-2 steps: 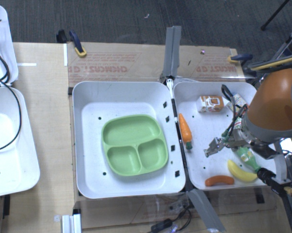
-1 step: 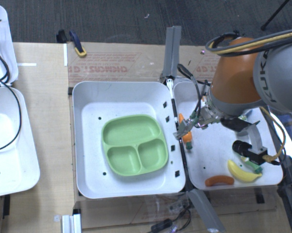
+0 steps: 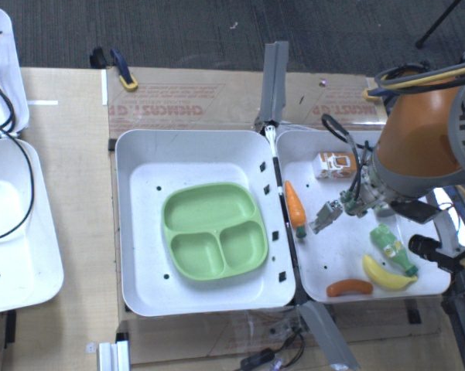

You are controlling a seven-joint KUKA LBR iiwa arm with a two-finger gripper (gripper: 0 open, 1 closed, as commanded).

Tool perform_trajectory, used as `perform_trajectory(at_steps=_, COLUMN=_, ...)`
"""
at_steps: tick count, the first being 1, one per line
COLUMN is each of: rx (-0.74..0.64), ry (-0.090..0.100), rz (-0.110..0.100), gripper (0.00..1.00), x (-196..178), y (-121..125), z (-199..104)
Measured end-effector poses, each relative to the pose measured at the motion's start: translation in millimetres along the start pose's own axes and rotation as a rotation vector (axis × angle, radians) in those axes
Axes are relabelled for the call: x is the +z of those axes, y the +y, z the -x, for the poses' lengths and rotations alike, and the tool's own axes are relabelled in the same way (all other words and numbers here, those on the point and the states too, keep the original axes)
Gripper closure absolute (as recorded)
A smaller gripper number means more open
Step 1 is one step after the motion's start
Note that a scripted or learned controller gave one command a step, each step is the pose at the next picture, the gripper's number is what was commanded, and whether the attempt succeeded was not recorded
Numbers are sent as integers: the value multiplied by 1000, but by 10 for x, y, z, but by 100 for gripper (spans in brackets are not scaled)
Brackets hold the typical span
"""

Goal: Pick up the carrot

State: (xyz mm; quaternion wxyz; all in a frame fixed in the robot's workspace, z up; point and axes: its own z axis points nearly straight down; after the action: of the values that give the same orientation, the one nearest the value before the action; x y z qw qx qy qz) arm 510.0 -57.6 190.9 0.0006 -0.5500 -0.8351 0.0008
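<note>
Orange carrot [image 3: 295, 205] lies ungrasped against the right bin's [image 3: 319, 283] left wall; your pincer [image 3: 326, 216] hovers beside it, spread, holding nothing.

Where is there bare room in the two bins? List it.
Left bin: bare floor rings the green divided plate, widest along the left and far sides. Right bin: a free patch between the carrot and banana. Crowded by the gripper, green bottle, sausage and carton.
</note>
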Motion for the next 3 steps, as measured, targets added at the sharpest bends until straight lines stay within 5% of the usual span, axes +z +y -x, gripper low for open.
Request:
perform_trajectory(at_steps=1, rx=-321, ry=-1, rz=2, gripper=0, x=962, y=157, z=707)
perform_trajectory(at_steps=2, rx=-184, ry=-2, rz=3, gripper=0, x=982, y=713, z=951)
perform_trajectory(at_steps=3, rx=265, ry=1, rz=0, gripper=0, x=1001, y=-411, z=701)
